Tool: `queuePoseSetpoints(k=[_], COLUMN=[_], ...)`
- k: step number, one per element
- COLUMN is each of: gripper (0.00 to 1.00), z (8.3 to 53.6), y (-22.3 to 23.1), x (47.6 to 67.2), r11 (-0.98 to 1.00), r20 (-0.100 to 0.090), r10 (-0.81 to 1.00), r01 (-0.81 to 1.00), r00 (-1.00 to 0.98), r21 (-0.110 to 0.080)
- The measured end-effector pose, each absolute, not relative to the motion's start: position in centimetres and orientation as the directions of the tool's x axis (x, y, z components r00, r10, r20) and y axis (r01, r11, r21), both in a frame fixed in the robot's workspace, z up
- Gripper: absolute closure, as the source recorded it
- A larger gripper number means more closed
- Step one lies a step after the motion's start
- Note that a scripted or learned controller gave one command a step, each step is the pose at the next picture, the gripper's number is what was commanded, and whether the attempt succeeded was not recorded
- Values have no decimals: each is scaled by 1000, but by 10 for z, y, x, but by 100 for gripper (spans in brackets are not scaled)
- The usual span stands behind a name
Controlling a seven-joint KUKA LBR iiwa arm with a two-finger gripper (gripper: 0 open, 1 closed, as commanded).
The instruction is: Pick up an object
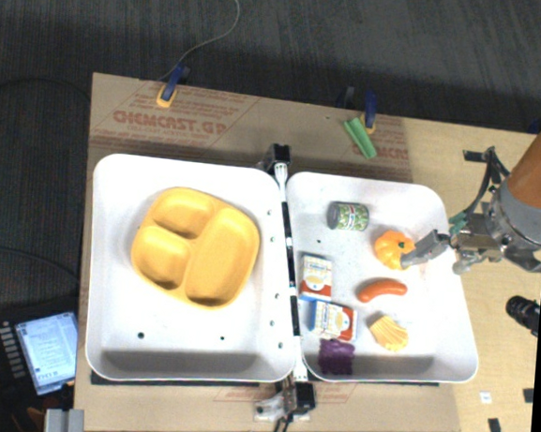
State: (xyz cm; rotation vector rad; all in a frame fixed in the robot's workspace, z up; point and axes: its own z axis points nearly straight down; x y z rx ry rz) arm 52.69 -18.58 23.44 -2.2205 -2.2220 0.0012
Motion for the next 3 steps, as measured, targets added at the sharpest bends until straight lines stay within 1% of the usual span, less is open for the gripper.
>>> queuePoseSetpoints(k=[1,2,3], gripper=[0,100,100], z=[98,109,209], y=[-169,-169,-119], x=[529,529,484], r11=[1,0,1], r20=[1,0,0], r10=[1000,1000,1000], r01=[1000,1000,1000], r00=[-1,0,-1], r21=[-3,-2,1])
